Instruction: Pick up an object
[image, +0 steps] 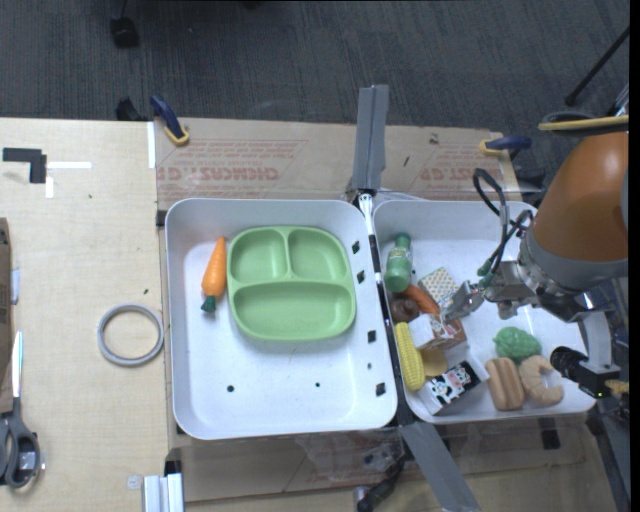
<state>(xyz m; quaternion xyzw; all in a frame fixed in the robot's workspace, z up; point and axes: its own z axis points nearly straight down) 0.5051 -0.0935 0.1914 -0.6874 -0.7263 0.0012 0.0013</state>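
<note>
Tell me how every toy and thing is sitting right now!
gripper: low in the right bin, over the small boxes.
green tray: flat in the left bin, nothing in it.
carrot: lying beside the tray's left edge.
green bottle: lying in the right bin.
corn: lying along the right bin's left wall.
tape ring: flat on the bench, outside the bins.

Light wood table (80, 250) w/ two white bins: left bin (270, 400), right bin (455, 222), touching side by side. Cardboard sheet (260, 160) under bins' far edge. Tape ring (131, 334) and scissors (20, 445) lie left.
</note>
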